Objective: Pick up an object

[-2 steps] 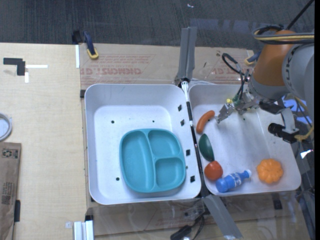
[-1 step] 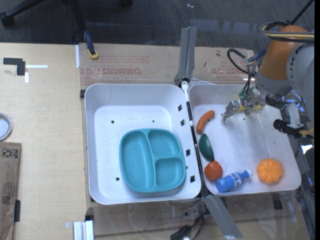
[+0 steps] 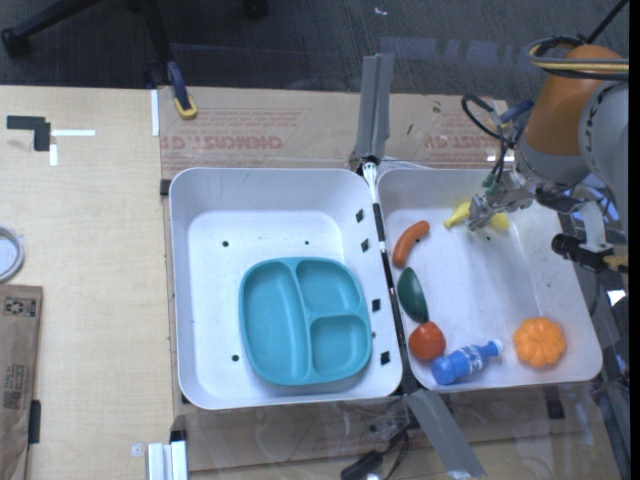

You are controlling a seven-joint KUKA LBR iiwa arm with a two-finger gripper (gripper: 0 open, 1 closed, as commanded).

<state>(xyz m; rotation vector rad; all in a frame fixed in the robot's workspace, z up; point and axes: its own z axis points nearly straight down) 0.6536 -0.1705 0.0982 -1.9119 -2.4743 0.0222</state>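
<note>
— Nearest the camera, what lies along the front edge of the right bin (image 3: 590, 363)?

— Three things in a loose row: a red tomato-like ball (image 3: 427, 341) by the front-left corner, a blue bottle (image 3: 465, 361) with a white cap lying on its side just beside it, and an orange pumpkin-shaped toy (image 3: 540, 342) toward the front-right corner, apart from the bottle.

— And up the left wall of that bin?

— A dark green vegetable (image 3: 412, 293) sits just behind the red ball, close to the wall. Behind that, an orange sausage-shaped piece (image 3: 409, 241) lies tilted, also near the wall.

— Where is the gripper (image 3: 488, 212)?

— Down near the rear edge of the right bin, right over a yellow object (image 3: 462, 214). Yellow shows on both sides of the fingertips, so they overlap it, but I cannot tell whether the fingers are spread or closed, or whether the piece sits between them.

— The left bin (image 3: 200, 268)?

— It holds a teal divided tray (image 3: 305, 320) with three compartments, lying flat toward the front-right corner.

— Anything on the bench (image 3: 80, 228) itself?

— A roll of tape (image 3: 8, 256) at its left edge, and a brown card sheet (image 3: 18, 348) in front of it.
</note>
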